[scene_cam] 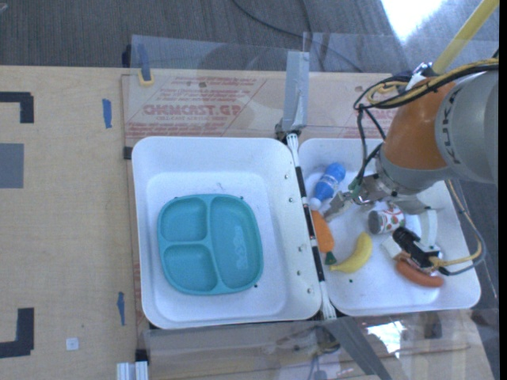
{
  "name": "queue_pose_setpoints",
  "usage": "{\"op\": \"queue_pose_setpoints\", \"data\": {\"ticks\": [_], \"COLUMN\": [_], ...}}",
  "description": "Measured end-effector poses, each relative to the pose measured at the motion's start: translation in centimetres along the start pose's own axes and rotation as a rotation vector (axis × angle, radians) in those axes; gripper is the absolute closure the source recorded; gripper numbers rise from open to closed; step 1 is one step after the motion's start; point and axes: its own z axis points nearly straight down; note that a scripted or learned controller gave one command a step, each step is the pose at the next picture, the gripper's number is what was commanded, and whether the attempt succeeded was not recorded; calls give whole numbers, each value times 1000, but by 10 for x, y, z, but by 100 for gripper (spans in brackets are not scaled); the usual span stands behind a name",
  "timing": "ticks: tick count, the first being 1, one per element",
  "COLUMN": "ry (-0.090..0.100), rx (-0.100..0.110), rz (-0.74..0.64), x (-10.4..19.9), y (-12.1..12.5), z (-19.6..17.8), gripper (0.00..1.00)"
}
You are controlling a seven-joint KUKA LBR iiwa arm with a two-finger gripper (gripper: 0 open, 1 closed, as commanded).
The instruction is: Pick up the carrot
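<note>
We note the carrot (321, 231) lying against the left wall of the right bin (463, 295), long axis running far-to-near, just left and near of the jaws (339, 203), whose opening we cannot tell.

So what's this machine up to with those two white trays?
A grey and orange robot arm reaches into the right bin, where toy food lies: a carrot against the bin's left wall, a banana beside it, a blue and white bottle, a small can and a sausage. Its gripper sits just above the carrot, near the bottle, with nothing visibly held. The left bin holds a teal divided plate.
</note>
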Motion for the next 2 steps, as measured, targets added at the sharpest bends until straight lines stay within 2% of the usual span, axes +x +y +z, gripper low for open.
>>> {"op": "queue_pose_setpoints", "data": {"ticks": [1, 2], "ry": [1, 0], "rx": [-1, -4], "rz": [-402, -264], "x": [12, 6], "y": [-62, -110], "z": [-1, -1], "gripper": [0, 0]}}
